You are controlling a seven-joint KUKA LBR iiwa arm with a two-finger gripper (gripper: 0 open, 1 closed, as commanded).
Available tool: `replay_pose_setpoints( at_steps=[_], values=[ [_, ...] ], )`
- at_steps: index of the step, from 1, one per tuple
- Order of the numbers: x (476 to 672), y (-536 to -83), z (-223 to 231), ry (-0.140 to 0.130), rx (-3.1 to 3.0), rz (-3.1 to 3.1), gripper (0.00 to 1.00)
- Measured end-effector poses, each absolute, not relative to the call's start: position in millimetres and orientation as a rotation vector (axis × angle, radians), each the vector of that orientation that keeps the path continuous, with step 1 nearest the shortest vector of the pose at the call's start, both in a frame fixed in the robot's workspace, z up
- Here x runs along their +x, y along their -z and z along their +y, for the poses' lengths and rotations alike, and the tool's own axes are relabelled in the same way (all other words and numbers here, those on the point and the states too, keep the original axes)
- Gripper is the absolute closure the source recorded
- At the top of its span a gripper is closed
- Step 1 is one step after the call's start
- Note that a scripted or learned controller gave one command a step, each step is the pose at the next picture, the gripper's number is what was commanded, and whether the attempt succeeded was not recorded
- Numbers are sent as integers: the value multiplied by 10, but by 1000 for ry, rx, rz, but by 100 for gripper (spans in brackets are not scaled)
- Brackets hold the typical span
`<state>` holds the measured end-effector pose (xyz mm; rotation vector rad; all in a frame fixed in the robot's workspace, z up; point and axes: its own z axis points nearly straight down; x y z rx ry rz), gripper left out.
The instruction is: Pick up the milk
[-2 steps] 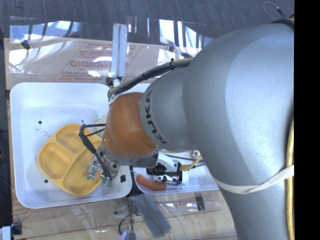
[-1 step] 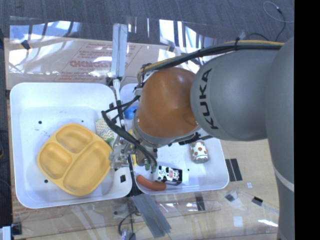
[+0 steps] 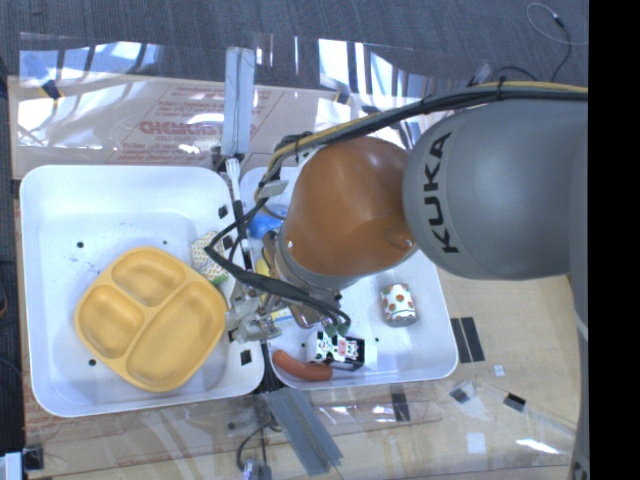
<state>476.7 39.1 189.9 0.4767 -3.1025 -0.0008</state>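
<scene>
While the arm's orange band (image 3: 345,208) hangs low over the right bin (image 3: 440,353), the milk (image 3: 338,349), a small carton with black-and-white cow patches, lies at that bin's near edge, apparently untouched. Just to its left, and touching or nearly touching it, rests a reddish sausage (image 3: 301,367). Further right in the same bin stands a small spotted can (image 3: 398,304), well apart from the carton. Left of these, the left bin (image 3: 40,268) carries a yellow divided plate (image 3: 150,316), tilted against its near right corner.

Slightly beyond the milk, the gripper (image 3: 262,320) sits above the divider between the two bins, amid cables; whether its jaws are spread or closed I cannot tell. Nothing is visibly between them. Further back, a blue object (image 3: 264,226) peeks from under the wrist.

By my judgement the pick is not yet done: the carton rests in the bin, so reaching, closing and lifting all remain
</scene>
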Motion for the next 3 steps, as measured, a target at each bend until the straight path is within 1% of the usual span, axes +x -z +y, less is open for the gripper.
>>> replay_pose_setpoints(
  at_steps=[1,2,3],
  values=[
    [4860,-1895,785,-1,63,-3137,100],
    [4858,-1969,789,-3,70,-3131,100],
    [4794,-1894,344,0,225,-3127,100]
  ],
)
